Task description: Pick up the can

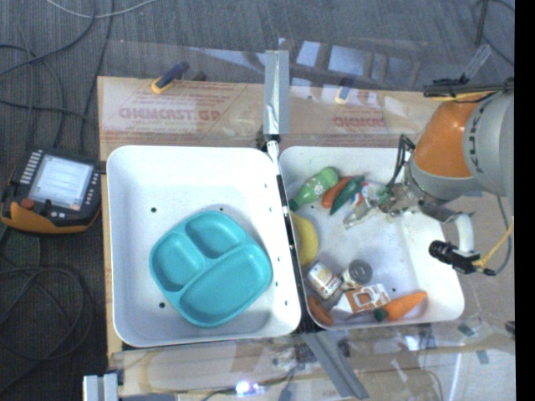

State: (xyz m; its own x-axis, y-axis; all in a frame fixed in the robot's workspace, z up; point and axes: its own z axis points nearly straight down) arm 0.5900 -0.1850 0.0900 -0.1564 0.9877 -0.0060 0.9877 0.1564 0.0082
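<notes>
The can [324, 280] is small, with a light printed label, and lies on its side near the front left of the right bin [435, 249]. My gripper [362, 213] hangs low in the back half of that bin, above and to the right of the can and well apart from it. It is close to a green pepper [352, 194]. Nothing is visibly held in it. The grey arm with its orange band [443, 150] comes in from the right.
The right bin also holds a green bottle [316, 187], a red-orange vegetable [336, 192], a yellow fruit [306, 239], a round grey lid [359, 270], a small carton [368, 297] and a carrot [403, 305]. In the left bin [134, 190] lies a teal divided plate [211, 267].
</notes>
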